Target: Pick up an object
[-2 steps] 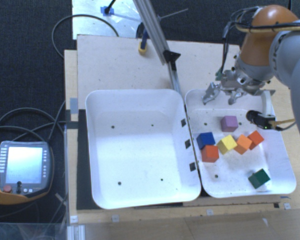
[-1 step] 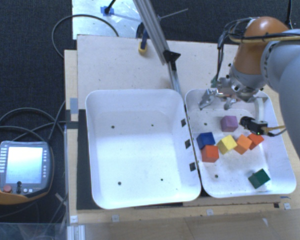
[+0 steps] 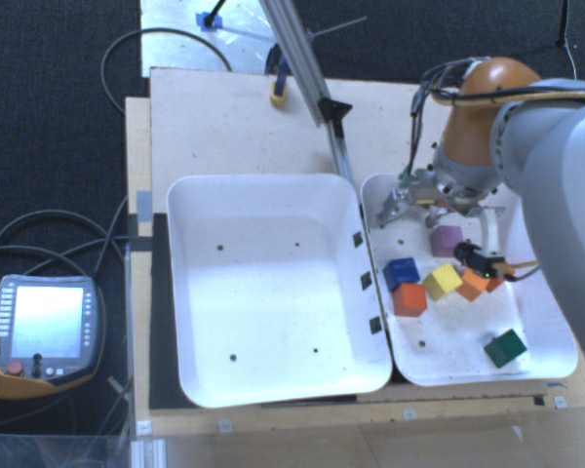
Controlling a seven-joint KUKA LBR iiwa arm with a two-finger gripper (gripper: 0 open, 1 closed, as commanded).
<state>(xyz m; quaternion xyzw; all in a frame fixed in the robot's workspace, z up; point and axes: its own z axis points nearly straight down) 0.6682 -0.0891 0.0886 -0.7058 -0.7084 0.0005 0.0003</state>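
The right bin [image 3: 546,354] holds several small blocks: blue [image 3: 402,272], red [image 3: 409,299], yellow [image 3: 443,282], orange [image 3: 474,283], pale purple [image 3: 447,239] and green [image 3: 505,347]. My gripper [image 3: 437,206] hangs low over the far part of this bin, under the orange wrist band [image 3: 487,81]. It is just beyond the purple block and above the cluster of blue, yellow and orange blocks. The wrist body hides its tips. I see no block lifted off the bin floor.
The left bin [image 3: 190,261] lies beside the right one. A slanted metal pole [image 3: 292,42] crosses the back of the bench. A teach pendant [image 3: 39,334] and cables lie on the floor at left. My grey arm [image 3: 561,174] covers the right side.
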